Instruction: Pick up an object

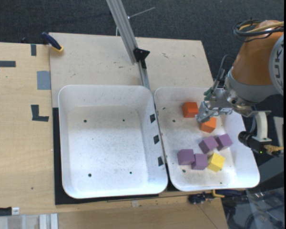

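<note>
Orange block (209,125) sits under the hand (205,117); grip state unclear.

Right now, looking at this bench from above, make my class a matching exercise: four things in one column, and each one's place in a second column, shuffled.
Things
1. small yellow cube
2. orange block by the gripper
3. grey metal rail
4. blue and yellow clamp

Places
A. slanting from the top edge down to the bins' shared wall
B. on the board's far left corner
C. right bin, nearest the front rim
D. right bin, directly under the gripper

Pairs: 1-C, 2-D, 3-A, 4-B
</note>
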`<state>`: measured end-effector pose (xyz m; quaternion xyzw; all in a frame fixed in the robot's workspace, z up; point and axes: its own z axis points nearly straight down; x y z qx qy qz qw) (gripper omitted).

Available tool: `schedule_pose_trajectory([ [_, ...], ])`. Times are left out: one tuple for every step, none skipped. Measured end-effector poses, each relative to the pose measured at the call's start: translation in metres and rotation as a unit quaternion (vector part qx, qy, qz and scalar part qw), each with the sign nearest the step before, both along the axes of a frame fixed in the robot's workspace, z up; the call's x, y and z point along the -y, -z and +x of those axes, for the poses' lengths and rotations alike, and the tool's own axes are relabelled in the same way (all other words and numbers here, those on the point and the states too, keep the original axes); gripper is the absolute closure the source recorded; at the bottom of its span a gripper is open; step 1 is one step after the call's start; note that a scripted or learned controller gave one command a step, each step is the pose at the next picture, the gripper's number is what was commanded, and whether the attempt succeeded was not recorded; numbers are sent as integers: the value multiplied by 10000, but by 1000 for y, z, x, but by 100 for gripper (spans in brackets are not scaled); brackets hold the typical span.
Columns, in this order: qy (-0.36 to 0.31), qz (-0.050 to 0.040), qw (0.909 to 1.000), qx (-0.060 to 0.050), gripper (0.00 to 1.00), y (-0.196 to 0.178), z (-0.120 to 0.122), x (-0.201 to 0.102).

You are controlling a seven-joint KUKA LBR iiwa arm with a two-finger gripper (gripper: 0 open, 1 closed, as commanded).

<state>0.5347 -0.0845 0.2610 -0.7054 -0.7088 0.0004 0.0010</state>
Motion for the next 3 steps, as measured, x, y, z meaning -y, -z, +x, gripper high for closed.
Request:
schedule_pose_trajectory([
  [-7, 3, 10000, 4, 100, -3, 9, -55],
  [-8, -2, 10000, 2, 100, 8, 2, -111],
  [-13, 4, 10000, 1, 100, 6, 5, -169],
])
